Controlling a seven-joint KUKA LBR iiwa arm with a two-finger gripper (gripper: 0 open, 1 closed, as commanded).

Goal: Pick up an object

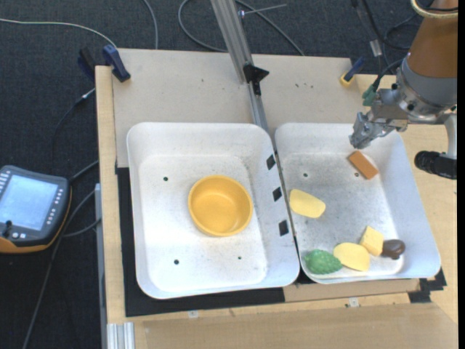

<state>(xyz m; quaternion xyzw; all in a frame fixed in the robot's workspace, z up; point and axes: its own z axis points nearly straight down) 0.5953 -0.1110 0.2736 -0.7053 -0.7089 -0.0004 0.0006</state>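
From my remote station I saw the gripper point(361, 141) hanging over the far part of the right bin point(414, 195), just above and beside a small orange-brown block point(363, 164), though I could not tell whether it touched the block or how the pincer stood. Nearer in that bin lay a pale yellow piece point(306, 203), a green lump point(321, 261), two yellow pieces point(352, 256) point(373, 240) and a dark brown object point(393, 249). A yellow bowl point(220, 206) sat in the left bin point(156, 195).
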